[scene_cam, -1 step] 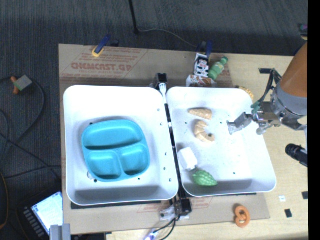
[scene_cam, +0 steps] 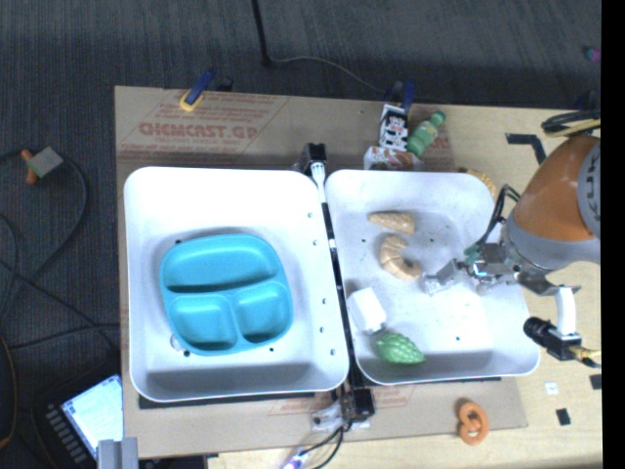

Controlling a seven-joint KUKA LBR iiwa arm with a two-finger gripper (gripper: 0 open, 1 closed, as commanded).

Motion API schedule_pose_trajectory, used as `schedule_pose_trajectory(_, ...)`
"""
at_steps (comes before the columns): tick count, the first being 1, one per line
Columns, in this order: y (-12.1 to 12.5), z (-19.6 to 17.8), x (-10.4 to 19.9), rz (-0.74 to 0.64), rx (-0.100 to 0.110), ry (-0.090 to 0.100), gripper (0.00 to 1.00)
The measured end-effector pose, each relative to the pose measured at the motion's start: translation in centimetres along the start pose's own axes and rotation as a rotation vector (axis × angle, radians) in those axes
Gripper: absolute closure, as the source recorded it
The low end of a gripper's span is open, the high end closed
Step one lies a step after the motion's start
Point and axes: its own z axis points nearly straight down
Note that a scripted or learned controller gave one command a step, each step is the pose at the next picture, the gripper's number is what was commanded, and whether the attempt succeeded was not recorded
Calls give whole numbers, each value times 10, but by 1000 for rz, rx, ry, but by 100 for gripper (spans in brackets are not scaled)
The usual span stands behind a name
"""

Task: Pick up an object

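Observation:
In the right bin (scene_cam: 488, 355) lie a tan bread-shaped piece (scene_cam: 393, 221), a beige croissant-shaped piece (scene_cam: 395, 257), a white block (scene_cam: 367, 308) and a green knobbly object (scene_cam: 398, 348). My gripper (scene_cam: 451, 272) is low over the bin's middle right, just right of the croissant-shaped piece and a small gap apart from it. Nothing shows in the gripper. The grey arm with its orange band (scene_cam: 562, 198) reaches in over the bin's right rim.
The left bin (scene_cam: 146, 262) holds a blue compartment tray (scene_cam: 227, 291). Behind the bins stand a small figure box (scene_cam: 391, 130) and a green bottle (scene_cam: 423, 135). An orange ring (scene_cam: 473, 420) lies on the bench in front. Clamps and cables line the bench edges.

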Motion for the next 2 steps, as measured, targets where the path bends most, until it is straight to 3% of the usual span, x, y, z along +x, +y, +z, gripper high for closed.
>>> schedule_pose_trajectory(1, 25, -51, 26, 1, -4, -6, 0)
schedule_pose_trajectory(2, 75, 4, -3, -2, -6, 2, 0)
